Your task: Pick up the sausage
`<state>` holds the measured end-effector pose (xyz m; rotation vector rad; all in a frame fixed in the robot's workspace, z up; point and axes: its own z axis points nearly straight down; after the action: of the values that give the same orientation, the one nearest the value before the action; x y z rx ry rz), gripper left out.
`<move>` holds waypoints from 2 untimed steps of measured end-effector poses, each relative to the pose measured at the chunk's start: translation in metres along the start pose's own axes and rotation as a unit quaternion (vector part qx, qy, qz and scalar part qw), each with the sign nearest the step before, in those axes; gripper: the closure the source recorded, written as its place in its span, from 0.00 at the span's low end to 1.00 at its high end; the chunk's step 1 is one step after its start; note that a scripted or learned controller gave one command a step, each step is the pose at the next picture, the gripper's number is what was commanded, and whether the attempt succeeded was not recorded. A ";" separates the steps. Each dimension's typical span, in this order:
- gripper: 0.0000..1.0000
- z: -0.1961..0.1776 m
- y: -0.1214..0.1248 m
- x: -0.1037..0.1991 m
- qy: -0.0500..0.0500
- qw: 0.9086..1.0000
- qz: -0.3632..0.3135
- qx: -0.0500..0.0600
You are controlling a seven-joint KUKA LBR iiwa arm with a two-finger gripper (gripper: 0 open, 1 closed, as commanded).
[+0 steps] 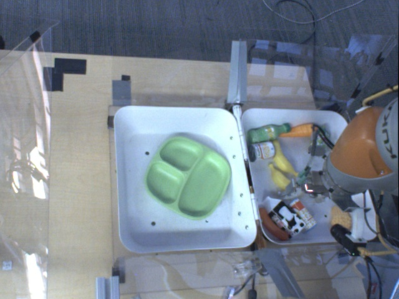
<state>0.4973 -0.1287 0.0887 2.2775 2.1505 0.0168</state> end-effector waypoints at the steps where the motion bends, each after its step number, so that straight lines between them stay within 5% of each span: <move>1: 0.00 0.000 -0.003 -0.034 0.000 0.993 0.115 0.000; 2: 0.00 0.000 0.022 0.045 0.000 0.965 0.260 -0.001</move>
<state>0.5220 -0.0847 0.0888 2.7609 1.4839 0.0220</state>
